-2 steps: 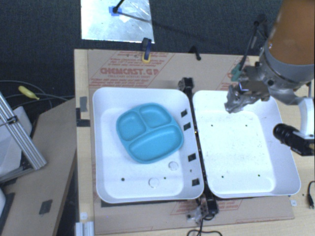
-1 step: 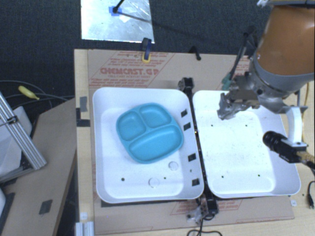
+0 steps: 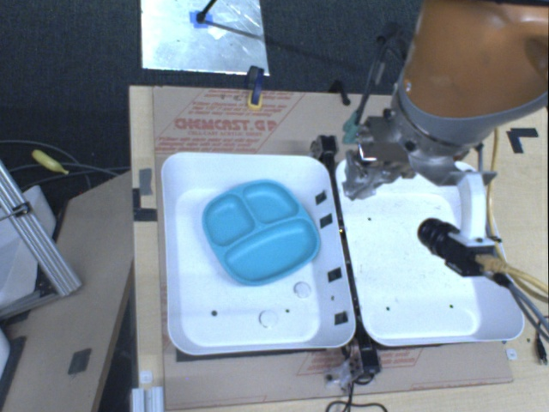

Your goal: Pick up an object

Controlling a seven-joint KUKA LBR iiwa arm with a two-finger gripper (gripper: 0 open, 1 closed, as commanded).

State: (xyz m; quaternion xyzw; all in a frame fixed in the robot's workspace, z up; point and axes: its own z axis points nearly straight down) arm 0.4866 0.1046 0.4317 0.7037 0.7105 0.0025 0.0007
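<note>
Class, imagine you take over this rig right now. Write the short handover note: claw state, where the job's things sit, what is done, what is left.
Claw: low over the far left corner of the right bin, close to the divider. Nothing is visibly held.
Plate: blue, with three sections, lying flat in the middle of the left bin, apart from the claw.
Discs: two small white ones on the left bin's floor, near the plate's front edge.
Done: no pick yet.
Left: choose an object, probably the plate or a disc, move the claw across the divider, grasp and lift.
</note>
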